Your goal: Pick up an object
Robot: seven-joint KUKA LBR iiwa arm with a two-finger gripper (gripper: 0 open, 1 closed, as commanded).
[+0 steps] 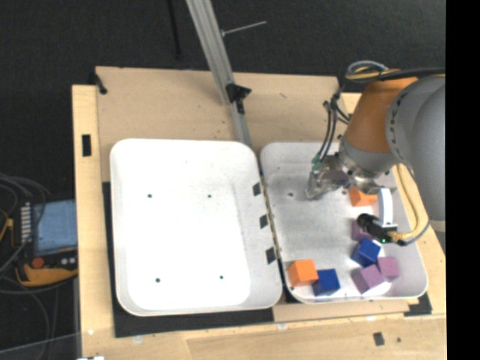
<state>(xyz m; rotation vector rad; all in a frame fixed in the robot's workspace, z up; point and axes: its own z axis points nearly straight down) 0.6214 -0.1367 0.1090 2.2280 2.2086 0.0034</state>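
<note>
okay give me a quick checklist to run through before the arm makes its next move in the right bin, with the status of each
1. Gripper over the right bin: ok.
2. Fingers open for a grasp: cannot tell.
3. Object directly under the gripper: not ok, bare bin floor there.
4. Objects available: ok, orange block and blue block at the near edge, purple blocks and another blue block nearby.
5. Small orange block reachable: cannot tell, tucked under the wrist.
6. Gripper holding anything: cannot tell.

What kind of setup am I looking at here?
Probably a lab bin-picking test bench: two white bins on a plywood bench, small coloured blocks in the right one, and loose cables beside it.
</note>
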